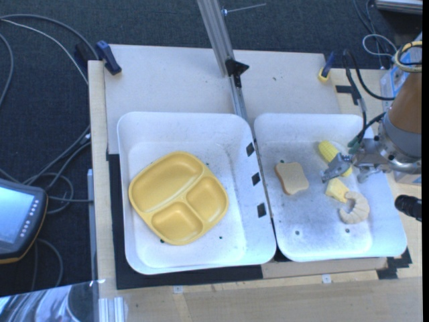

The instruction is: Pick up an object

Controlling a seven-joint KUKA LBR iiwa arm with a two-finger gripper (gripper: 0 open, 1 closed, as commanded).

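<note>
Objects for picking lie in the right bin (295,243), 4 in all. A tan toast-shaped slice (292,178) sits flat left of centre, well apart from the others. A yellow corn-like piece (328,151) lies toward the bin's far side. A small yellow wedge (337,190) rests near the middle right, and just beside it, on the near side, a pale curved piece (354,208) like a croissant or shrimp; these 2 look touching or nearly so.

Gripper (336,168) hangs over the right bin, reaching in from the right, orange band and grey wrist above it at the frame edge. Metal fingers point left, tips between the corn-like piece and the yellow wedge. Whether the fingers are spread or closed: cannot tell at this angle. Nothing visibly held between them.

Left bin (134,129) holds 1 yellow divided plate (177,197) with 3 compartments, lying flat and turned at a slant, centred toward the near left.

Both bins sit side by side on a pale bench (167,79). A metal pole (218,29) runs from the top of the frame down toward the seam between the bins. Blue clamp (107,57) at the bench's far left corner, yellow clamp (326,72) at the far right. Cables trail over the dark floor at left; a handheld screen device (17,220) sits at the left edge.
</note>
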